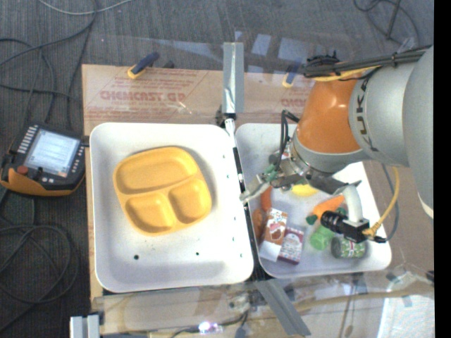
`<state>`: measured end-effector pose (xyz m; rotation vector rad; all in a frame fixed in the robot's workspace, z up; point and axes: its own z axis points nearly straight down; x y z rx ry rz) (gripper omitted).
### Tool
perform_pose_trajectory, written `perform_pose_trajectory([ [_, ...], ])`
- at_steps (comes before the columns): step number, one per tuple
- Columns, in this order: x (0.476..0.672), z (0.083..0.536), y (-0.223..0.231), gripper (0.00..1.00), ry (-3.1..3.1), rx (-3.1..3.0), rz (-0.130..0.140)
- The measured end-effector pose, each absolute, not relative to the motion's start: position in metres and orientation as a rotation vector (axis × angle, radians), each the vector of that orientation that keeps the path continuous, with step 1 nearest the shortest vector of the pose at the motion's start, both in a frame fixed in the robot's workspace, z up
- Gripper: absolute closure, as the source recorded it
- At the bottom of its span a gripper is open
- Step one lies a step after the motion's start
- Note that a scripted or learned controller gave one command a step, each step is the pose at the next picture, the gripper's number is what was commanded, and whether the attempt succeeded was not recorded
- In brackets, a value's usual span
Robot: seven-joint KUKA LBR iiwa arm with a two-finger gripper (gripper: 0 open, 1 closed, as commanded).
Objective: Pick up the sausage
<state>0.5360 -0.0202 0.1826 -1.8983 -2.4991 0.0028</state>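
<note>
The desk [106, 97] is carrying two white bins side by side, and one grey and orange arm [394, 111] is reaching in from the right and hanging over the right bin [379, 260]. The left bin [102, 259] is holding one yellow divided plate [163, 189] with three compartments. One teach pendant [46, 159] is lying off to the left of the desk. The gripper [271, 180] is sitting low over the left part of the right bin, and the wrist is hiding enough of it that I cannot tell whether it is open or closed. The one sausage [266, 200], reddish brown, is lying lengthwise close against the bin's left wall, just below the gripper and apparently touching or nearly touching it; nothing is showing it as gripped. To do this step well, I judge the gripper is needing to straddle the sausage across its narrow width, since the wall is leaving little room on one side and two small cartons [284, 235] are crowding its lower end. One orange carrot-like piece [329, 205], one green item [320, 240] and one yellow piece [301, 190] are lying further right, apart from the sausage.
</note>
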Motion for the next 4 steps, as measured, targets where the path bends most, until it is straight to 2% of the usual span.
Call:
perform_pose_trajectory([
  [1,0.541,0.183,-0.024,0.00,-2.487,-1.915,0.003],
  [2,0.536,0.183,-0.013,0.00,-2.474,-1.931,0.003],
  [3,0.553,0.272,0.018,0.00,-2.540,-1.851,0.005],
  [4,0.549,0.183,-0.026,0.00,-2.515,-1.879,0.006],
])
